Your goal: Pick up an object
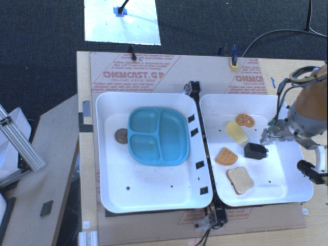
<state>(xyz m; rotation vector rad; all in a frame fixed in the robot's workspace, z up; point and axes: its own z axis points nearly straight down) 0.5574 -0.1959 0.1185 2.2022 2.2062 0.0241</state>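
Camera view: looks down at a slant on a counter (169, 68) with two shallow white bins side by side.
Left bin (110, 188): holds a blue divided plate (157, 136) lying flat near the middle, with three compartments facing up.
Beside the plate: a small round brown disc (121, 135) lies just off its left edge, touching or nearly touching it.
Right bin (287, 188): holds several small things spread across its left and middle part.
Pretzel (245, 120): orange and looped, lies nearest the far wall.
Yellow block (237, 132): sits just below and left of the pretzel.
Orange cracker (226, 157): lies near the left wall, below the yellow block.
Toast slice (240, 180): tan, lies nearest the front wall, just below the cracker.
Black block (255, 150): sits between the yellow block and the middle of the bin, right of the cracker.
Arm (312, 104): reaches in from the right, over the right bin's far right side.
Gripper (270, 136): low in the right bin, just above and right of the black block; whether it is released or clenched cannot be told, and nothing shows in its grasp.
Dividers: a black strip (200, 137) runs between the two bins.
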